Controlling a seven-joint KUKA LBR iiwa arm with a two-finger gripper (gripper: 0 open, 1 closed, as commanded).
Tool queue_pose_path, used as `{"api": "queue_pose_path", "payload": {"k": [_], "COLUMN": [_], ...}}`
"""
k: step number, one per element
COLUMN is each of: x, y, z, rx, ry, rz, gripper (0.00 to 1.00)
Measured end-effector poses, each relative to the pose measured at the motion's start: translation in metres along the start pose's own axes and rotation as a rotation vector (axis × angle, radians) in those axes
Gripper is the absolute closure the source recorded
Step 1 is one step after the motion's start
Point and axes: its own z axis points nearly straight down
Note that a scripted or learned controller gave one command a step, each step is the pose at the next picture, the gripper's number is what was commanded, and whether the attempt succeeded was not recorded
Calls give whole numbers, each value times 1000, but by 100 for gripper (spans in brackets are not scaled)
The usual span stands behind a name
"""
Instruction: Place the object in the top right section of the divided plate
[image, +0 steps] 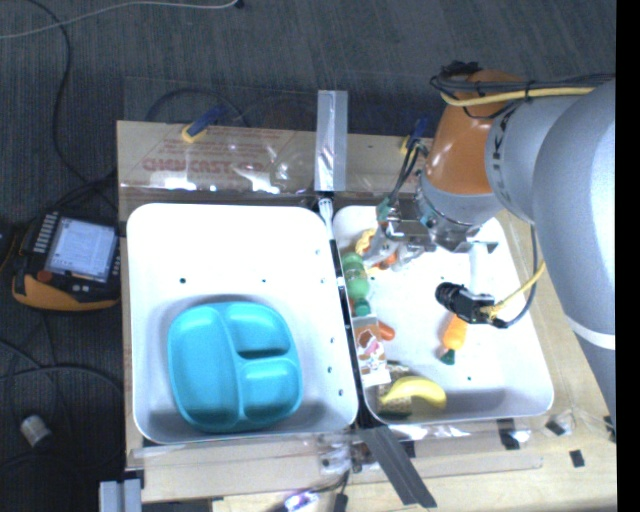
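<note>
On the counter (135, 140), 2 shallow white plastic bins side by side. Left bin (200, 235): 1 turquoise divided plastic plate (232, 362), 3 sections, lying flat and bare, presumably set out to receive the object; its top right section faces the dividing wall between the bins. Right bin (510, 385): 1 yellow toy banana (412, 393) at the near wall, 1 small orange carrot-shaped toy (453, 336) mid-floor, 1 green rounded toy (355, 280) and 1 small red-and-white item (372, 340) crowded against the left wall, likely scattered for picking. The grey arm's claw (400, 232) hangs low over the right bin's far left corner, beside small yellow and orange pieces; whether it is wide, narrow or holding anything cannot be told. Which item is the task's object is uncertain; all lie in the right bin. The arm's bulk hides the bin's right rim.
</note>
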Motion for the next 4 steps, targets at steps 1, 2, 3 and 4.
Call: {"api": "queue_pose_path", "payload": {"k": [1, 2, 3, 4], "x": [66, 67, 128, 238], "y": [-15, -15, -77, -27], "z": [0, -8, 0, -72], "rx": [1, 5, 2, -2], "ry": [4, 4, 3, 0], "rz": [115, 113, 85, -178], "gripper": [100, 100, 100, 100]}}
